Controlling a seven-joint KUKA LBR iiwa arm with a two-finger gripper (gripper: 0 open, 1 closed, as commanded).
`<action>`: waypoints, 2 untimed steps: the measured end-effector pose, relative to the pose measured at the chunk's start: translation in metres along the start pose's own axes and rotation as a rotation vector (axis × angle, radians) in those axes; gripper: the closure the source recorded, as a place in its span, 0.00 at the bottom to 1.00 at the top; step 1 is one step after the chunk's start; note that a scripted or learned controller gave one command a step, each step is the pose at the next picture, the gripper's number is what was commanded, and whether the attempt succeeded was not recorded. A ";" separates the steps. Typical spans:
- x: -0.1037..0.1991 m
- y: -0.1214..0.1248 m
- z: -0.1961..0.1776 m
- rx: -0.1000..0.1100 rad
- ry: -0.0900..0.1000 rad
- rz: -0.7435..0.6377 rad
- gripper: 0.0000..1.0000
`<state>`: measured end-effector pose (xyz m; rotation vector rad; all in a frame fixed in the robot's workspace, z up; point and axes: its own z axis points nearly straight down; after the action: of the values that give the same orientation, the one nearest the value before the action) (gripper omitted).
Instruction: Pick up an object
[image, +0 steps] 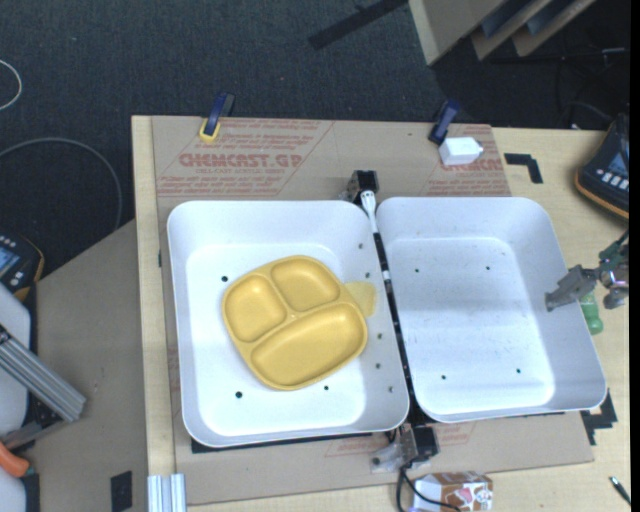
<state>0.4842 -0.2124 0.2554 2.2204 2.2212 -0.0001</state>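
Yellow divided plate (293, 321) in the left bin (190, 300).
The claw (585, 285) sits at the right bin's (470, 300) right edge; I cannot tell its state.

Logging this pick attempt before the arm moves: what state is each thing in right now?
Yellow divided plate: right way up, flat in the left bin, untouched.
Right bin: level, beside the left bin.
Claw: at the right bin's right rim, carrying nothing visible.
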 end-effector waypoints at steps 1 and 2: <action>0.083 -0.003 -0.117 -0.015 -0.001 -0.011 0.00; 0.174 -0.003 -0.209 -0.014 0.002 -0.012 0.00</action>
<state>0.4806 -0.0379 0.4639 2.2009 2.2292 0.0177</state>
